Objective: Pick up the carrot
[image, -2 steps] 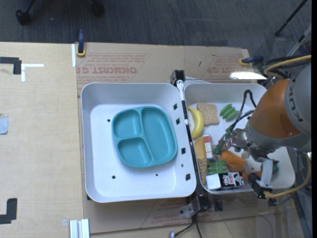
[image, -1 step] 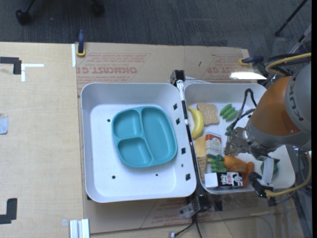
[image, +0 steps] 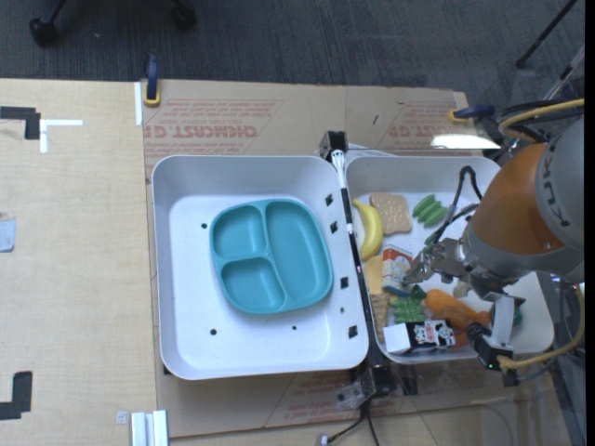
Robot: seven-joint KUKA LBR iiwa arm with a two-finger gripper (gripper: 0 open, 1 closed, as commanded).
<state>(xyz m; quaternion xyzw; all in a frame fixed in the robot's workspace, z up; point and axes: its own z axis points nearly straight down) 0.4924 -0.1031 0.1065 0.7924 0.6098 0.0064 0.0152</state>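
The carrot [image: 455,306] is orange and lies in the right bin [image: 409,167] near its front edge, pointing toward the lower right. My gripper [image: 421,270] hangs over the middle of that bin, just above and to the left of the carrot's thick end. It sits low among the food items. Nothing is visibly held in it. The grey wrist and orange band [image: 521,207] cover the right part of the bin.
The right bin also holds a banana [image: 368,229], a slice of toast [image: 391,212], green pods [image: 428,209], a yellow slice [image: 374,278] and a small box [image: 415,334]. In the left bin [image: 177,277] lies a teal divided plate [image: 271,255].
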